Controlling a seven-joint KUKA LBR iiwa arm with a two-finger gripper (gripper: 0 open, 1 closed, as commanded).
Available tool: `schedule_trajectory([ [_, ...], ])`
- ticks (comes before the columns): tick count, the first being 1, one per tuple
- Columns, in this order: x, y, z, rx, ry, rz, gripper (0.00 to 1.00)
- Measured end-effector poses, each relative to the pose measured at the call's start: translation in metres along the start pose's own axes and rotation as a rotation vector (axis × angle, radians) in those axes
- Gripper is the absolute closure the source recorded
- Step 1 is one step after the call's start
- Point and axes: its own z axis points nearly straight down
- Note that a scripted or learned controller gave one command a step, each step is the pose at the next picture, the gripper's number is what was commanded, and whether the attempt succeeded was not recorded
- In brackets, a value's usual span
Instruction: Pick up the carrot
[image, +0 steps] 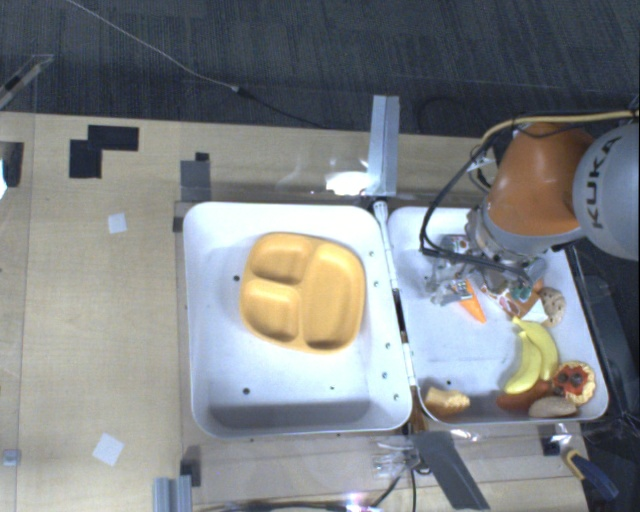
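I'm over the right bin (425, 345) now, my arm (560, 190) reaching in from the right with the orange band bulging just above the wrist. My gripper (462, 284) hangs low near the bin's upper middle, a tangle of grey metal and cable, and right there under it lies the carrot (473, 305), a small orange wedge pointing down toward the bin's floor. It sits touching or just beside my fingertips, but whether I've closed on it or stand wide I cannot tell; the wrist hides the gap from up here. The carrot lies on the white floor, in the upper half of the right bin, well apart from the near wall. Just to its right, a small colourful item (522, 294) and a round biscuit-like piece (551, 305) lie near the bin's right wall. Below them a banana (530, 358) curves down toward the near right corner, where a reddish round thing (574, 380) and a pale piece (552, 406) rest beside it. A bread-like lump (446, 402) sits at the near left corner of this bin. Over in the left bin (215, 300), a yellow plate (303, 291) with three compartments lies by itself.
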Motion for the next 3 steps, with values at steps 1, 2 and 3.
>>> schedule_trajectory([
  [1, 0.000, 0.000, 0.001, 0.000, 0.001, 0.000, 0.00],
  [2, -0.001, 0.009, 0.014, -0.001, 0.011, 0.062, 0.00],
  [3, -0.005, 0.010, 0.000, 0.000, 0.002, 0.059, 1.00],
])
